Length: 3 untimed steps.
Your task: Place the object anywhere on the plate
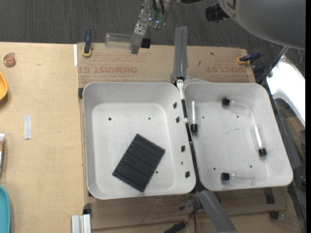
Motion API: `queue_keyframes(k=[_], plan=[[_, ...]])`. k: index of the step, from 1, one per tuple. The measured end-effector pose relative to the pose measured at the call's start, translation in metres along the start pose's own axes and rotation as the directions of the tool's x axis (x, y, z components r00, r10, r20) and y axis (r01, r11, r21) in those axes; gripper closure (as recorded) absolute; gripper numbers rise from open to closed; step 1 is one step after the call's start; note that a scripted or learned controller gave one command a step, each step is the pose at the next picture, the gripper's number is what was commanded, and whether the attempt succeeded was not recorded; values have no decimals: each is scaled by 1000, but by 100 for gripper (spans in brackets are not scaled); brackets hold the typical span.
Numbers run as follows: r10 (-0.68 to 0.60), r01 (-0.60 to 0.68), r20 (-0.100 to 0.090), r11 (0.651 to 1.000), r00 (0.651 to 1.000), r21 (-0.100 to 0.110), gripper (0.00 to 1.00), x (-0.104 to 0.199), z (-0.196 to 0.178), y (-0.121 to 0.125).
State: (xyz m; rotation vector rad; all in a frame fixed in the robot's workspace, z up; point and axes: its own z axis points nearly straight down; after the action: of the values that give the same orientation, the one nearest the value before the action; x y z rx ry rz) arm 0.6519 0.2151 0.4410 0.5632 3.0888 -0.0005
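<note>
Tool (137, 39): raised behind the left bin (90, 130), a clear tube (118, 39) apparently pinched crosswise in its tip. Plate (139, 162): dark, tilted, in that bin. Risk: slick round tube slips mid-carry, or rolls off the ridged plate

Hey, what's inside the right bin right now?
The right bin holds four clear tubes with black caps: one by the divider, one upper, one right, one lower.

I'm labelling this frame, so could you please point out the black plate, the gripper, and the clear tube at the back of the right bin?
black plate (139, 162): camera view, centre of its ribbed top.
gripper (136, 46): camera view, fingertip end.
clear tube (234, 105): camera view, mid-body.
</note>
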Motion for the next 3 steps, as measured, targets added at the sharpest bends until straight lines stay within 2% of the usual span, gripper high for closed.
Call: queue_keyframes(k=[1,2,3], plan=[[-195,195,-1,981,981,0,100,29,160,-24],[-264,264,1,964,964,-1,100,42,136,-3],[-393,393,-1,920,920,-1,100,66,145,-12]])
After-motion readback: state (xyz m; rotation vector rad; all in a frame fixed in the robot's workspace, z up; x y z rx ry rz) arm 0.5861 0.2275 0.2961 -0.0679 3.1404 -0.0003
